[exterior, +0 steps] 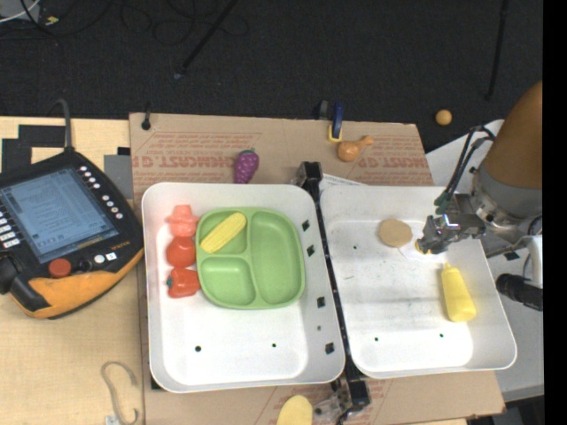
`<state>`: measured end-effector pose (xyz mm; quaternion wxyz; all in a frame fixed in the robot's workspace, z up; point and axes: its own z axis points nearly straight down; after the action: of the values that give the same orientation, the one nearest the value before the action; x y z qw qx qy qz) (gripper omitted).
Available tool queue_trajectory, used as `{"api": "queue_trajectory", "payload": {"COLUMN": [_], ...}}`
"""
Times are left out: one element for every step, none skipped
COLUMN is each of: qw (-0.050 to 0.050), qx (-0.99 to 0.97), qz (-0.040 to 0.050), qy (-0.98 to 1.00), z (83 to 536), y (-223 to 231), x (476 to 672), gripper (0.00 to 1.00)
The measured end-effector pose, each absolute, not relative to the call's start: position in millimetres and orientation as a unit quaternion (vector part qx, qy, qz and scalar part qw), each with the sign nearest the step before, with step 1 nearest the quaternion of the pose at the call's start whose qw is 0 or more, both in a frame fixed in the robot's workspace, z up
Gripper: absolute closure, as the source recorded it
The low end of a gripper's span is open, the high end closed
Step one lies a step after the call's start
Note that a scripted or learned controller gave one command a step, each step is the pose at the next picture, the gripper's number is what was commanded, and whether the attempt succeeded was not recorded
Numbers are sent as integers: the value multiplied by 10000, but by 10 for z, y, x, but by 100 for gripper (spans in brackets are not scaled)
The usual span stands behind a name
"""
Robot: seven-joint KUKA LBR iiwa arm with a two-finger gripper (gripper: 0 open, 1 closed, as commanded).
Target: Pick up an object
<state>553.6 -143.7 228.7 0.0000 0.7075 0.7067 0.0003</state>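
Round tan cookie (pixel 395 233) lying flat, beside pincer (pixel 431 242).

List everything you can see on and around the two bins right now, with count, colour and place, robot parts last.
Left bin: 1, white, bench left.
Right bin: 1, white, bench right.
Divided plate: 1, green, in left bin.
Corn: 1, yellow, in plate's upper-left compartment.
Red-orange toys: about 3, stacked left of plate in left bin.
Round disc: 1, tan, right bin's upper part.
Yellow piece: 1, right bin's right side.
Purple toy: 1, on cardboard behind left bin.
Orange toy: 1, on cardboard behind right bin.
Control pendant: 1, grey and orange, left of bins.
End effector: 1, dark, over right bin beside disc.
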Motion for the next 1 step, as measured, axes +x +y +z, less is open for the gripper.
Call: {"api": "queue_trajectory", "payload": {"qw": [-10], "qx": [7059], "qz": [7], "qy": [7083], "z": [2378], "y": [-922], "x": [5653], "gripper": [100]}}
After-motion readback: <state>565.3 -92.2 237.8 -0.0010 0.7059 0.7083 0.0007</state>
